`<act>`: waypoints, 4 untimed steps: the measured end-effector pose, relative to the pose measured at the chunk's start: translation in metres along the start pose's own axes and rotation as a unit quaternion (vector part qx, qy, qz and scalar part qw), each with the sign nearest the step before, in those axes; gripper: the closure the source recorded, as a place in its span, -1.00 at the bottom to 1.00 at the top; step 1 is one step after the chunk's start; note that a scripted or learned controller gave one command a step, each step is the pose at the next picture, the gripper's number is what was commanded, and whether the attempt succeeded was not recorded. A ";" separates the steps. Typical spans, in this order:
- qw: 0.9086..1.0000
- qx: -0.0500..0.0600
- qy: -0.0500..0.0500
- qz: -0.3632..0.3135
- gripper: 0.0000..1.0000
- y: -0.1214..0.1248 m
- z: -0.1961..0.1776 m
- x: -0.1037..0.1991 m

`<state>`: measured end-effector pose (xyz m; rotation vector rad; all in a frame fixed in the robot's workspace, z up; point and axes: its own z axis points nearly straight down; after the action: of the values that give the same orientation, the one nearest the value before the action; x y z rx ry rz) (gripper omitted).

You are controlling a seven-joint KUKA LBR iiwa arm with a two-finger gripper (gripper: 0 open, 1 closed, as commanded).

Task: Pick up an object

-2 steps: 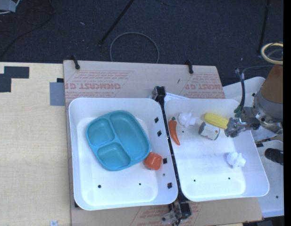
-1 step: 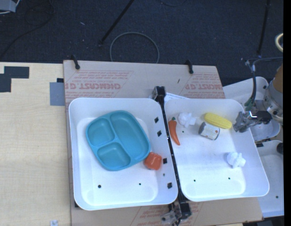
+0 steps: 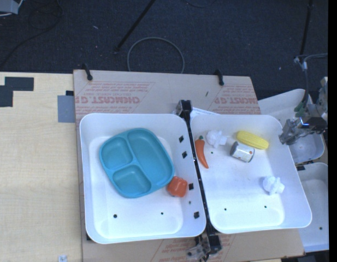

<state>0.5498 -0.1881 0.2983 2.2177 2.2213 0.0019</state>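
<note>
The hand [image 3: 299, 125] sits at the right edge of the frame, just outside the upper right rim of the right bin [image 3: 291, 212]; it is small and dark against the clutter there, and I cannot tell how it is set. Nothing shows between it and the bin.

Nearest it, in the bin's upper part, a yellow corn cob [image 3: 252, 140] lies with its long axis running from upper left to lower right. Just beside it at lower left, a small silver can [image 3: 242, 152] lies on its side. Left again come a white crumpled piece [image 3: 215, 138] and an orange carrot [image 3: 201, 153], its long axis nearly vertical in the frame, green end uppermost, hard against the divider. Another white lump [image 3: 272, 185] rests lower right.

In the left bin [image 3: 102, 222], a blue divided plate [image 3: 136, 161] lies with an orange cup [image 3: 178, 186] touching its lower right edge.
</note>
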 end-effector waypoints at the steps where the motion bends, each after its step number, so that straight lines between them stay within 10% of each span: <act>1: 1.000 0.003 0.001 -0.001 1.00 0.001 0.003 0.051; 4: 1.000 0.004 0.002 -0.001 1.00 -0.008 0.034 0.198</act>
<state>0.5415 0.0098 0.2640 2.2198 2.2292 -0.0025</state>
